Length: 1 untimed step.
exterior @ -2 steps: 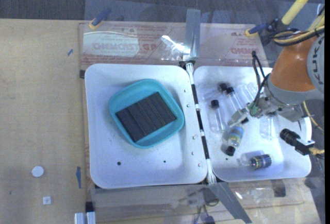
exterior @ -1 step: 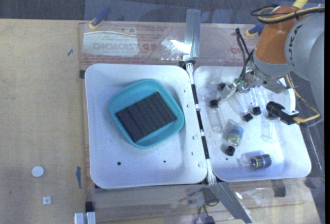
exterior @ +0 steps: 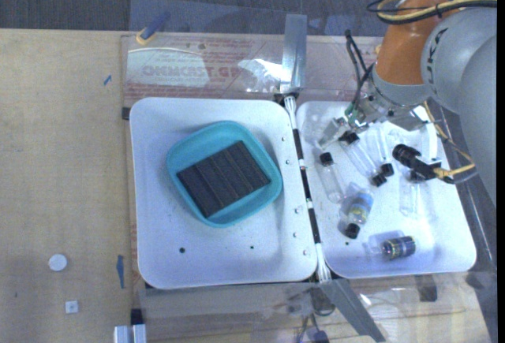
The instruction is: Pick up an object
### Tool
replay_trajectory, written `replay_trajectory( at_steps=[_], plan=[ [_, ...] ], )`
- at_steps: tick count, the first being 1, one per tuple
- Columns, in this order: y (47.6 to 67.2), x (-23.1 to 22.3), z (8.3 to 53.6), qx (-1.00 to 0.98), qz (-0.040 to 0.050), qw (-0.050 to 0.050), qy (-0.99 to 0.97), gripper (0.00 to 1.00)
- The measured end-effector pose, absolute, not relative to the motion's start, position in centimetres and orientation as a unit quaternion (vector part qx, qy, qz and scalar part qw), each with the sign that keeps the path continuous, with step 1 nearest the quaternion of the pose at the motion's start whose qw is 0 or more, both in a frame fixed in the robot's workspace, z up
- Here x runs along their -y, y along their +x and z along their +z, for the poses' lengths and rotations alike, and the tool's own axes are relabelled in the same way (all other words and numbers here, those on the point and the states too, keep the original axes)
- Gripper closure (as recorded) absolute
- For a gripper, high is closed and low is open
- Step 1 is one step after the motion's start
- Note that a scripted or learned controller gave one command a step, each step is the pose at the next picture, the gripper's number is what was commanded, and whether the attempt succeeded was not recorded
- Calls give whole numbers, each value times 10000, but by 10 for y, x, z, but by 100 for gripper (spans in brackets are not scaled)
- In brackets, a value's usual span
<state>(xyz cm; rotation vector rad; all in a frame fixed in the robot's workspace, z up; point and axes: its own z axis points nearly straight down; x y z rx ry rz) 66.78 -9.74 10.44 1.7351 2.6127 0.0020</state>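
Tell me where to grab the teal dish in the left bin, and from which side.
Take the teal dish by its raised rim, coming straight down and straddling the wall. It looks too wide to span, and the dark ridged block fills its middle.

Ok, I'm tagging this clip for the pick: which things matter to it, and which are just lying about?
In play: gripper, over the view's right bin; black-capped vials near it; small bottle; dark cylinder.
Lying about: teal tray holding a ridged dark block, in the view's left bin; white disc on the bench.
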Motion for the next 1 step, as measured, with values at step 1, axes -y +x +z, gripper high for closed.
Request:
replay_trajectory(
  at_steps=[1],
  plan=[
    [604,109,88,-8370,13,27,5472,0]
  ],
)
